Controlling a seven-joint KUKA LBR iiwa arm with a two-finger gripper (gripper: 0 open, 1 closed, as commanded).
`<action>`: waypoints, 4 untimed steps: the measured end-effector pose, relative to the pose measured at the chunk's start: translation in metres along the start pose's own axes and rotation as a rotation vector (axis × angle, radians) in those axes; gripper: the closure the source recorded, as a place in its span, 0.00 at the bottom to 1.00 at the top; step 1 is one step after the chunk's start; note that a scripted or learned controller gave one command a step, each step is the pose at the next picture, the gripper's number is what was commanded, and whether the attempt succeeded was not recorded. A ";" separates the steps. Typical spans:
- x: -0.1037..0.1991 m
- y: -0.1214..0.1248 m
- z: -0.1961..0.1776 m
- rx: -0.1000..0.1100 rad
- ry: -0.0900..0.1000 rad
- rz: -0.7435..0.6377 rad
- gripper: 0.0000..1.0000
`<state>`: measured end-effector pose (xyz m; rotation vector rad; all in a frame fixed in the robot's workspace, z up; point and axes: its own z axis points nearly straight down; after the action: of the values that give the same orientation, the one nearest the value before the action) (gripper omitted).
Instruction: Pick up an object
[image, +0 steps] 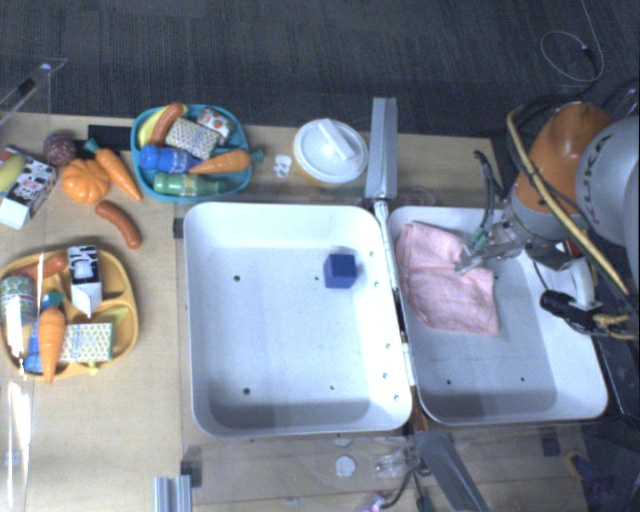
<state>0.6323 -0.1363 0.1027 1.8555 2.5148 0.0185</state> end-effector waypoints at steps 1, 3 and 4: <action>0.056 0.059 -0.083 0.013 0.004 -0.121 1.00; 0.057 0.060 -0.141 0.013 0.005 -0.234 1.00; 0.051 0.056 -0.081 0.016 0.006 -0.196 1.00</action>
<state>0.6694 -0.0705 0.1843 1.6079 2.6953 0.0015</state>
